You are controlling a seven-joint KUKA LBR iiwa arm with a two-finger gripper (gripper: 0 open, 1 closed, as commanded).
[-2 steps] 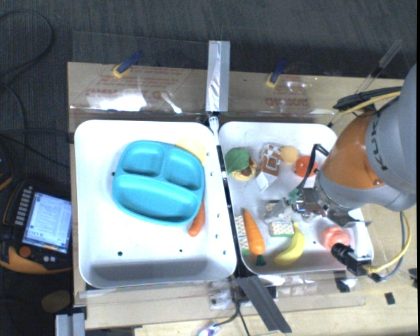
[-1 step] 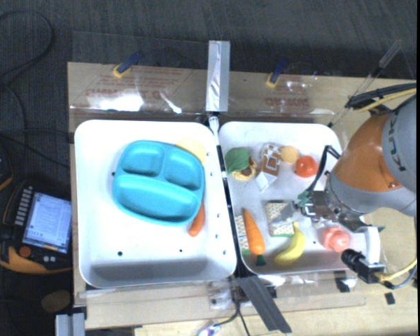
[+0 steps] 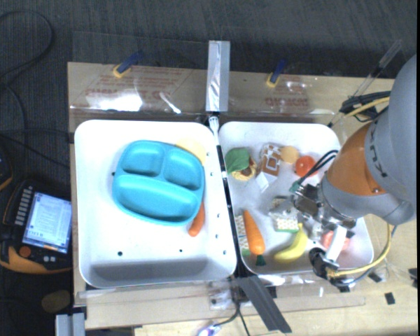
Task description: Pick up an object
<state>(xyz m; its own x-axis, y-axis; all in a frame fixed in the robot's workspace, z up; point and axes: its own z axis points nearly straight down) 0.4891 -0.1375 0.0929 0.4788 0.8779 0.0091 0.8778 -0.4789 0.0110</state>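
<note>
Hovering over right bin (image 3: 350, 254) — gripper (image 3: 302, 215) near banana (image 3: 292, 248), grip state unclear.

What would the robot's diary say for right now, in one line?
arm: over right bin | pincer: low, near banana | carrot: beside banana | blue tray: in left bin

One fixed camera, mounted above the bench (image 3: 84, 75), looking down at a slight slant. Near edge of the bench sits at the bottom of the frame, far edge toward the top. Both white bins fit in frame whole: left bin (image 3: 91, 257), right bin (image 3: 360, 247). Moderate distance; dark floor shows beyond the bench on top and left. Arm (image 3: 378, 166) enters from the frame's right.
</note>
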